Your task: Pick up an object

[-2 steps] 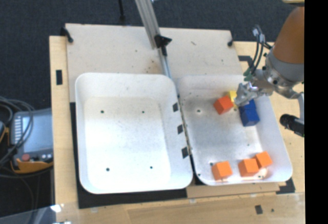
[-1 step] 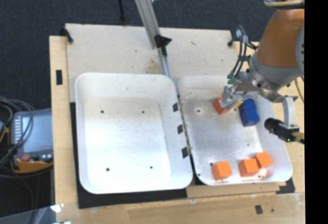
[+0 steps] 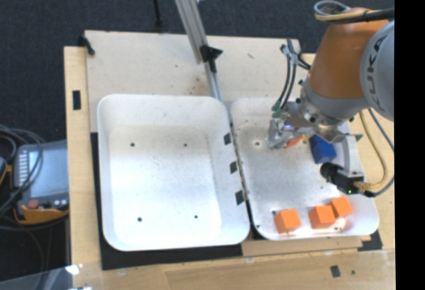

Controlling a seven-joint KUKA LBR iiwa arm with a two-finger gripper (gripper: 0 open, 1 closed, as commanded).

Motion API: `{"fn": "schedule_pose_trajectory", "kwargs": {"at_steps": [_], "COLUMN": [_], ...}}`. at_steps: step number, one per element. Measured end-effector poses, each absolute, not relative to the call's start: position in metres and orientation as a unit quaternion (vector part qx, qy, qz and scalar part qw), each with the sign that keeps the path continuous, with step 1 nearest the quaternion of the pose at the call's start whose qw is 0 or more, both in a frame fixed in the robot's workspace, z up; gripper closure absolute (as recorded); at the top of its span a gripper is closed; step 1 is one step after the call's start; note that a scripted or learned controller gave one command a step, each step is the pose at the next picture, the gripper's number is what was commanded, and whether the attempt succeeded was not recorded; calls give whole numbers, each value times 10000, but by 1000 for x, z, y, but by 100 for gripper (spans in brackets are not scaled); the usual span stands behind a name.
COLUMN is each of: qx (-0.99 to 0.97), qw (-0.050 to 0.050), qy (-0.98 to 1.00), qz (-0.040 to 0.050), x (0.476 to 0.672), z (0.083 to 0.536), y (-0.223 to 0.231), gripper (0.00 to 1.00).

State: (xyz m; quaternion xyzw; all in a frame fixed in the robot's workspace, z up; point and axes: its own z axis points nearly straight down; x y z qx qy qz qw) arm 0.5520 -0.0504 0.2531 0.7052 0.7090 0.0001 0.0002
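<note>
So the wide white plastic bin on the left (image 3: 166, 169) is just speckled floor, with a slanted aluminium rail (image 3: 189, 13) rising behind it. In the white bin on the right (image 3: 279, 182) the metal two-finger gripper (image 3: 277, 136) hangs over the far end; can't tell if it's apart or together. Three orange foam cubes (image 3: 287, 220) (image 3: 322, 216) (image 3: 342, 206) sit along the near edge, well apart from it. A small blue block (image 3: 323, 148) peeks out under the wrist.
</note>
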Motion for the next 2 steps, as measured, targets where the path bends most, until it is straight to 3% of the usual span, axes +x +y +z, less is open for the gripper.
{"fn": "schedule_pose_trajectory", "kwargs": {"at_steps": [2], "qx": [7045], "qw": [-6], "qy": [7097], "qz": [1], "x": [520], "z": [233], "y": [59], "gripper": [100]}}
